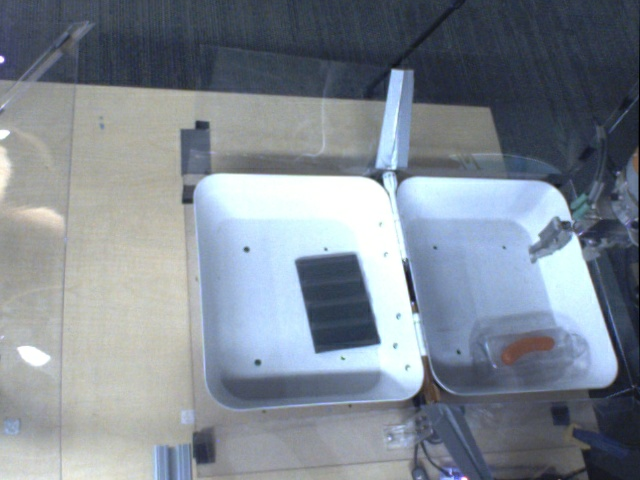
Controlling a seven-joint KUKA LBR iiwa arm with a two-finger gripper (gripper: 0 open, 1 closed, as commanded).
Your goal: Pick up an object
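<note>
An orange piece inside a clear case (528, 349) lies in the right bin (470, 218), near its front right corner. The gripper (550, 238) hangs above that bin's right edge, well apart from the case; whether it is open I cannot tell. A ridged black pad (337, 302) lies in the left bin (250, 218).

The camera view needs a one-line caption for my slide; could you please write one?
Gripper at the right bin's far right edge; clear packet with orange item near front, dark ribbed pad in left bin.
</note>
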